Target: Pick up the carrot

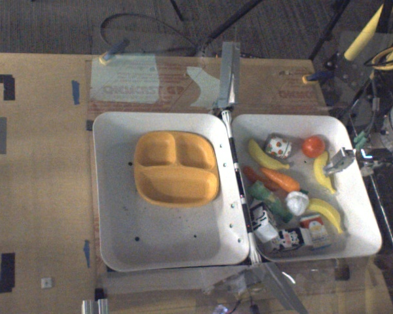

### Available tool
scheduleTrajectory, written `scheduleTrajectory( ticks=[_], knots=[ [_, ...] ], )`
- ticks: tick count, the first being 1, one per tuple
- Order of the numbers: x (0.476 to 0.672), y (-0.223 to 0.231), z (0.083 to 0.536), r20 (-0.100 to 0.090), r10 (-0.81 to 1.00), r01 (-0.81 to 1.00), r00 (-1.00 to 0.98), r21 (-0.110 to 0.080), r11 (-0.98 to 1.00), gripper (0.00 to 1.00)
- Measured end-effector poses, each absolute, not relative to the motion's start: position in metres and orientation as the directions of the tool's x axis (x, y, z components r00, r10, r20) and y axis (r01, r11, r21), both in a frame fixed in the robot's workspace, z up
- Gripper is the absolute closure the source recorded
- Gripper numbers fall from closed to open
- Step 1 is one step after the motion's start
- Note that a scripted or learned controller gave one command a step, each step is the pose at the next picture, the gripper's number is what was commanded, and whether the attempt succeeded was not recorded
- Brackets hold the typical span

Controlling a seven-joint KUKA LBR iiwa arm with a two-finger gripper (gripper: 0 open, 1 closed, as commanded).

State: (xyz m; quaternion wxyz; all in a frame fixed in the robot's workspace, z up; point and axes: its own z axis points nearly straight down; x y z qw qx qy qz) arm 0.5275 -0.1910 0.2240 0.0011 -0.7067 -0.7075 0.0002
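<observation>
Orange divided plate [177,168] – bananas [325,171], tomato [313,146] opposite.

Little of the robot is visible at the right bin's edge: a small gripper [340,160] of pale grey metal with angular, shiny faces. Behind it, a dark mount carries a faint teal glint and thin cables.

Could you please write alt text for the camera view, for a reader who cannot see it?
An orange carrot lies among toy foods in the right white bin, with the gripper at that bin's right side. The left white bin holds an orange divided plate.
</observation>
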Motion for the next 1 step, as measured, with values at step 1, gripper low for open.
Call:
scheduleTrajectory(
  ticks=[1],
  knots=[
    [0.5745, -0.1504, 0.1422, 0.002, 0.986, 0.986, -0.169, -0.002, 0.169, 0.00]
  ],
)
